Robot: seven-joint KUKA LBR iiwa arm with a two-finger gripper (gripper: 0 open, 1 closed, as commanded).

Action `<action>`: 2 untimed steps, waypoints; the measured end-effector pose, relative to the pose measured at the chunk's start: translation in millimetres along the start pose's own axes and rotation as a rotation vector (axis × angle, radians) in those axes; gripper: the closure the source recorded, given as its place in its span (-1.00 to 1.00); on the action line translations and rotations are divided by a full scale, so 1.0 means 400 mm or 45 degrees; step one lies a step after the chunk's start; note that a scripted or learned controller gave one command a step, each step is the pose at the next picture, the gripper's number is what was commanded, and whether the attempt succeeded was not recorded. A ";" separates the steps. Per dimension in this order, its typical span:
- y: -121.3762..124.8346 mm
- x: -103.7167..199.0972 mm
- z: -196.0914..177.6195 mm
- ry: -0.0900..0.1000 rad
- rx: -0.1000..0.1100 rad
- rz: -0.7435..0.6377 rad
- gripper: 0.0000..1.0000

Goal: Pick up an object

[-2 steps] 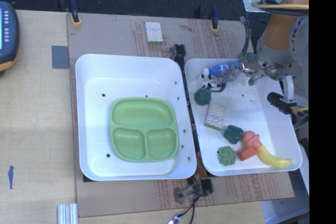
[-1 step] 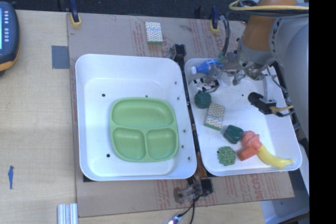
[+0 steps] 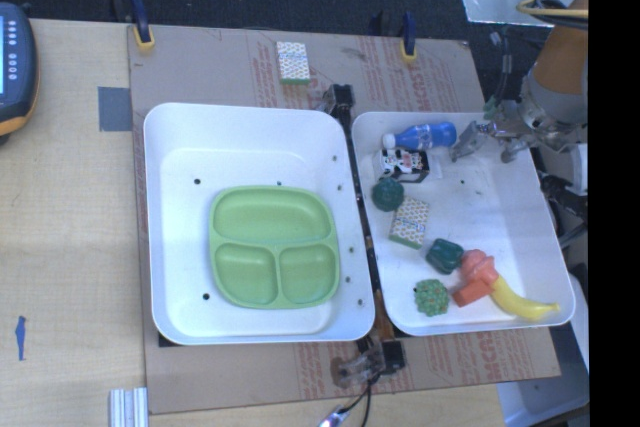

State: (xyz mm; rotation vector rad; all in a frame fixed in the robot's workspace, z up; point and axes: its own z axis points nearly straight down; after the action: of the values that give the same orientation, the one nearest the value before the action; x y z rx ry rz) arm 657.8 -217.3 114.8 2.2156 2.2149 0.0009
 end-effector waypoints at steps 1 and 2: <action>-0.036 0.296 0.039 -0.006 -0.004 -0.010 -1.00; -0.229 0.154 -0.020 0.007 0.018 0.002 -1.00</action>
State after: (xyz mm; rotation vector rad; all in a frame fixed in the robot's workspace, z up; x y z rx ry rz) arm 566.3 -155.6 121.8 2.2270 2.2231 -0.0088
